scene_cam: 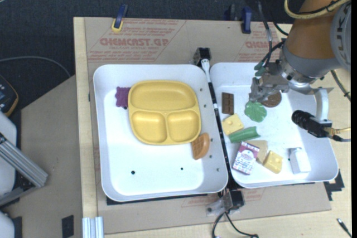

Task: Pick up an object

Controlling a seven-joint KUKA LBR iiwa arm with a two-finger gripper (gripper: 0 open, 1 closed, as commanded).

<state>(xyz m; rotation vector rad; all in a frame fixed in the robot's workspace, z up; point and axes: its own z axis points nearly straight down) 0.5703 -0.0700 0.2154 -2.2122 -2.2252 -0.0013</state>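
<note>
Gripper [261, 98] low in the right shallow white bin [326, 167]; jaw state cannot be told.
Round green leafy toy [256, 112] sits just below the jaws, touching or nearly so; brown round piece [271, 101] beside them; long green pod-shaped toy [243, 134] further below.

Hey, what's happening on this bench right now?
A grey robot arm with an orange band reaches in from the right, its pincer low over the right-hand white bin, just above a round green toy piece. That bin also holds a brown block, a green bar and yellow cheese-like wedges. The left-hand white bin holds a yellow divided plate. Nothing looks lifted yet.
</note>
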